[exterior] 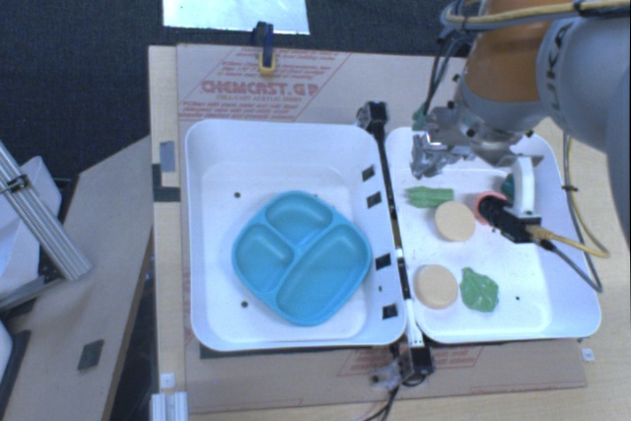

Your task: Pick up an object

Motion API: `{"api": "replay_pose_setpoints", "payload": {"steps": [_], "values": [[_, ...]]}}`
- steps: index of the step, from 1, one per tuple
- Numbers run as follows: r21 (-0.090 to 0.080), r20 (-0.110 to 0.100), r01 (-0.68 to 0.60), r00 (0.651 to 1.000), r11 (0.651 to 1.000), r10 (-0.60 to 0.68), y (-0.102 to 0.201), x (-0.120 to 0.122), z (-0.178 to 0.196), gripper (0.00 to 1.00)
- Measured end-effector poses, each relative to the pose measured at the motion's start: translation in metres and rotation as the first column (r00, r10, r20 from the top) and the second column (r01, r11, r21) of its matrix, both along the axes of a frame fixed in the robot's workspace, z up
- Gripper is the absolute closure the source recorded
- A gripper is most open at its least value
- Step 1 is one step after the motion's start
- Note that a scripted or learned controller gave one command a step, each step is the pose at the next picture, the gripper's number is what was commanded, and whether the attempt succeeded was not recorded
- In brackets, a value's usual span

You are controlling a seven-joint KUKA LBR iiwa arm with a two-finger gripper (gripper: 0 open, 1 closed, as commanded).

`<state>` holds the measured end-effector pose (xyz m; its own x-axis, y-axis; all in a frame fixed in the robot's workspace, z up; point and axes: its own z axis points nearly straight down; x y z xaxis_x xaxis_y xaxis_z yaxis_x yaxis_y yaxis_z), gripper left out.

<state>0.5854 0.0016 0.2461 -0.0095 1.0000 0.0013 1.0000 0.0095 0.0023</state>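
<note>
My gripper [430, 162] hangs over the back left part of the right bin [562, 315], just above a green bean-shaped piece [430, 197]. In front of that piece lies a tan round disc [455, 221], with a red-pink object [486, 206] partly hidden behind the wrist hardware to its right. Nearer the front lie a second tan disc [436, 286] and a green leafy piece [479, 291]. Nothing shows between the fingers.
The left bin [212, 163] holds a blue divided plate [301, 256]. A black divider [386, 222] runs between the two bins. The arm's grey body and orange band [523, 25] loom over the right bin's back edge.
</note>
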Motion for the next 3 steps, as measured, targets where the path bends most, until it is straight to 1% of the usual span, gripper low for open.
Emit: {"api": "replay_pose_setpoints", "payload": {"steps": [2,3], "values": [[0.0,0.0,0.001,1.0,1.0,-0.001,0.087,0.04,-0.025,1.0],[-0.001,-0.001,0.004,1.0,1.0,-0.004,0.084,0.039,-0.025,0.0]]}}
